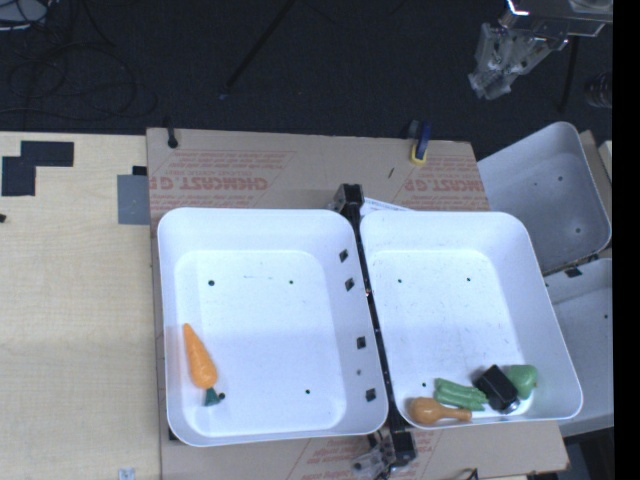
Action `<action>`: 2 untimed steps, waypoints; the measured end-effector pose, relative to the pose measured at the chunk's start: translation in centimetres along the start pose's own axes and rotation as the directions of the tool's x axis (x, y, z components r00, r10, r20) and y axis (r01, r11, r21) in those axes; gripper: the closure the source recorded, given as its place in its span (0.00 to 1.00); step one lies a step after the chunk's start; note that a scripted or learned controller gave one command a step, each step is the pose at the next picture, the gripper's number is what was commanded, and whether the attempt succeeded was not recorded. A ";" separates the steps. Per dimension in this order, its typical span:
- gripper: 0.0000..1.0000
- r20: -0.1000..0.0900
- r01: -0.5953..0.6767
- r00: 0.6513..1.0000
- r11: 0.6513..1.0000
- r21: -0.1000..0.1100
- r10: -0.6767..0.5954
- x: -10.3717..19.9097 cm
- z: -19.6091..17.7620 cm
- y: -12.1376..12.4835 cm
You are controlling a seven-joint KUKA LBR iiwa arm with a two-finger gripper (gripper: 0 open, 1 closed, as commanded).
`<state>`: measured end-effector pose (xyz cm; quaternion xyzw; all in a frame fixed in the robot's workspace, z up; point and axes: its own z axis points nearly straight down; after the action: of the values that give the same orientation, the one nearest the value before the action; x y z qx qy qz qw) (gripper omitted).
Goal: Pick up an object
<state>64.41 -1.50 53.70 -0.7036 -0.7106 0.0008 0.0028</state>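
- My fingers (495,80) hang high above the counter (70,318), at about 1 o'clock of the view, beyond the far corner of the right bin (450,218). They are blurred there, so I cannot tell if they are spread or pressed together; I see nothing between them.
- The easiest thing to take is, I think, the orange carrot (199,356). It lies alone in the left bin (250,215), at about 7 o'clock of its floor, near the left wall.
- The carrot lies along the 12-to-6 line, with its green top (212,398) at the 6 o'clock end. I should come down over its thick middle and close across it, from 9 to 3 o'clock.
- The wall is close on the 9 o'clock side, so one finger needs room there. I must descend straight and not scrape the rim.
- The other choice is the group at 5 o'clock in the right bin: an orange pear-like piece (437,411), a green pod (460,394), a black block (497,386) and a green lump (522,376). They touch each other and sit against the near wall, so a closing there is likely to push them and not to hold one.
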 end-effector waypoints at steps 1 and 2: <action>1.00 0.002 -0.002 1.000 1.000 -0.001 0.002 8.5 0.0 0.1; 1.00 0.002 -0.002 1.000 1.000 -0.001 0.002 16.1 0.1 0.1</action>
<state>64.35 14.62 53.66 -0.7044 -0.7098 0.0009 0.0018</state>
